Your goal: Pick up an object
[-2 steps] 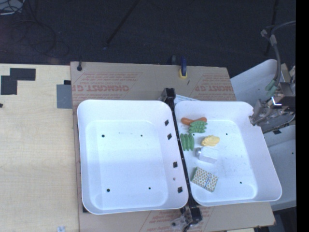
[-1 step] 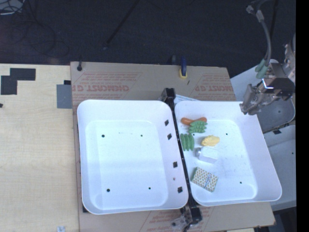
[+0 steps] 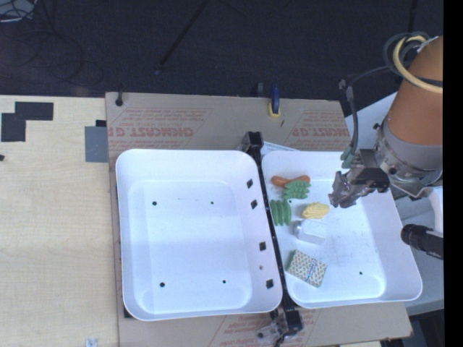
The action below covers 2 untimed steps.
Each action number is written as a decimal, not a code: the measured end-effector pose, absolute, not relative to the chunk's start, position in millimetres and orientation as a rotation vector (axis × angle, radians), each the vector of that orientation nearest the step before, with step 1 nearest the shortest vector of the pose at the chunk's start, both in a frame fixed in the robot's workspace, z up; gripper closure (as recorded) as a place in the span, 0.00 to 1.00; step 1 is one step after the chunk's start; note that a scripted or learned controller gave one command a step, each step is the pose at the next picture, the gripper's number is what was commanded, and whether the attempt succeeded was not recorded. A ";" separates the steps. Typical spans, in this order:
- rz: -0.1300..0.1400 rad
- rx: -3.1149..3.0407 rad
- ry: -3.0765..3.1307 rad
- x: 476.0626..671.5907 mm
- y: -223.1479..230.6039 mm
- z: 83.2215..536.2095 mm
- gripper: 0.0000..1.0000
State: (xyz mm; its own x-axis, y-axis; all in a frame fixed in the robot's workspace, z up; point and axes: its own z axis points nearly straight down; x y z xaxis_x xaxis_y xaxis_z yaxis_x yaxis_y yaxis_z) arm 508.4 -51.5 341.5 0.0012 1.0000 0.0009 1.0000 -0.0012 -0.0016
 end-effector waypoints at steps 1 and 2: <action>0.005 -2.220 -2.218 475.5 10.9 353.8 1.00; 0.001 -2.221 -2.222 544.9 49.2 374.3 1.00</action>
